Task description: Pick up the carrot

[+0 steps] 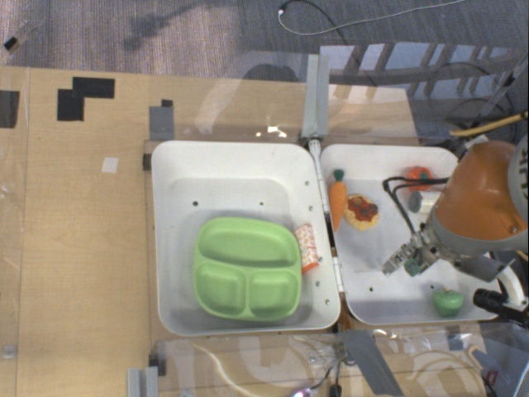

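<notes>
The carrot (338,203), orange with a green top, lies along the left wall of the right bin (372,304), pointing toward the near side. My gripper (401,265) hovers over the middle of that bin, to the right of the carrot and a little nearer, well apart from it. Its two fingers stand open with nothing between them. The grey arm with its orange band (479,197) comes in from the right and covers part of the bin's right side.
A pizza-like toy (362,211) lies just right of the carrot. A red-orange toy (419,174) sits at the bin's far side, a green fruit (448,302) at its near right. The left bin (173,180) holds a green divided plate (248,267) and a small striped packet (307,246).
</notes>
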You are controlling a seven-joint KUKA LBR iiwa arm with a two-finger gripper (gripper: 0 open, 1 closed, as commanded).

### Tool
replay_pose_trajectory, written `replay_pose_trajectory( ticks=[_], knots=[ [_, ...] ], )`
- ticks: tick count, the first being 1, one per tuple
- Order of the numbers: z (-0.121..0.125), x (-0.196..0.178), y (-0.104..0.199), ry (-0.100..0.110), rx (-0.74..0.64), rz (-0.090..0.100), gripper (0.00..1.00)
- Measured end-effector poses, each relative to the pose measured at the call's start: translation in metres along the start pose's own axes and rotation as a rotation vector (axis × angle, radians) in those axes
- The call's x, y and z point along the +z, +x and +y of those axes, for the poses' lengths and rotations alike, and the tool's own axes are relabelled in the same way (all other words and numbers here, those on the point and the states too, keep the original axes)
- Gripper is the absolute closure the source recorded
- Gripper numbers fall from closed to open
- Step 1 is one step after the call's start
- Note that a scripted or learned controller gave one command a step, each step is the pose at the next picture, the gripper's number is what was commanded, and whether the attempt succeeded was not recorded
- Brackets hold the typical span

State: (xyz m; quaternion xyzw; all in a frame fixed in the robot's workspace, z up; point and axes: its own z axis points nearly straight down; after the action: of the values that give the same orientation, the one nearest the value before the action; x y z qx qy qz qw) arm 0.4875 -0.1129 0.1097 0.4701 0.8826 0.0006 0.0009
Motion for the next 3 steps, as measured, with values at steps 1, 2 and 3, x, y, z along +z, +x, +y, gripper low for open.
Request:
replay_pose_trajectory(
  ticks=[1, 2, 3],
  knots=[
    [0.000, -0.084, -0.004, -0.004, -0.220, -0.005, 1.00],
    [-0.002, -0.014, -0.010, -0.002, -0.469, -0.002, 1.00],
    [-0.022, -0.073, -0.037, -0.003, -0.683, -0.007, 1.00]
  ],
)
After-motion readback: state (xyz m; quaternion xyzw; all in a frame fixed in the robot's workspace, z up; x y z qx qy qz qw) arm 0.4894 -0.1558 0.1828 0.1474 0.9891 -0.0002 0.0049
